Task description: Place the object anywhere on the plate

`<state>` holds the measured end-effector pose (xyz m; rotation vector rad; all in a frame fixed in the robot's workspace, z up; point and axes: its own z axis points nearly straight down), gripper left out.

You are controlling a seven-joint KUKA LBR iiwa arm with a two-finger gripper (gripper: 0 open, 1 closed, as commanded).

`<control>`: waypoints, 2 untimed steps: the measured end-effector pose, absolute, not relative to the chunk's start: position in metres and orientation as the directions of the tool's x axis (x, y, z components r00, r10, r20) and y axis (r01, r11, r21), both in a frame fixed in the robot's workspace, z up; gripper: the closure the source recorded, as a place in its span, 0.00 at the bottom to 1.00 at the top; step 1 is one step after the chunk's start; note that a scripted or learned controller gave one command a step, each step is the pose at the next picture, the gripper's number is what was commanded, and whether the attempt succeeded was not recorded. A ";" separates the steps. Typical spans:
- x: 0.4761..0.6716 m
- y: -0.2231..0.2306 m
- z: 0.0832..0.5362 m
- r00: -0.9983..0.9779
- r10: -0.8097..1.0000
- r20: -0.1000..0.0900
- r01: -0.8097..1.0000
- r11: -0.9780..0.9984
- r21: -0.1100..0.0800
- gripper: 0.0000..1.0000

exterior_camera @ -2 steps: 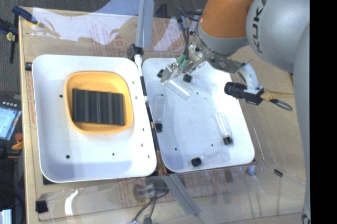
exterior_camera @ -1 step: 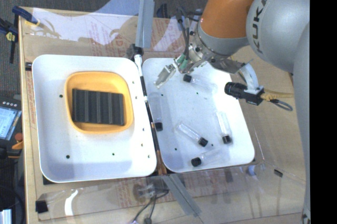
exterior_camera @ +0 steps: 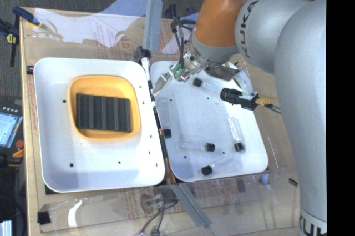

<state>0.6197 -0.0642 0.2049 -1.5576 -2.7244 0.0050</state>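
The left bin [exterior_camera: 50,118] is white, and the plate [exterior_camera: 104,106] in it is yellow-orange with a dark grey ribbed centre. The right bin [exterior_camera: 188,113] is white too; its vials [exterior_camera: 233,132] are clear with black caps. The arm [exterior_camera: 288,63] is silver-grey, with an orange band [exterior_camera: 222,18] and black lettering.
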 end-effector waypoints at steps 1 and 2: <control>0.633 -0.038 0.192 -0.504 0.864 -0.001 0.864 0.504 -0.001 0.00; 0.642 0.015 0.193 -0.597 0.802 -0.002 0.802 0.597 0.002 0.00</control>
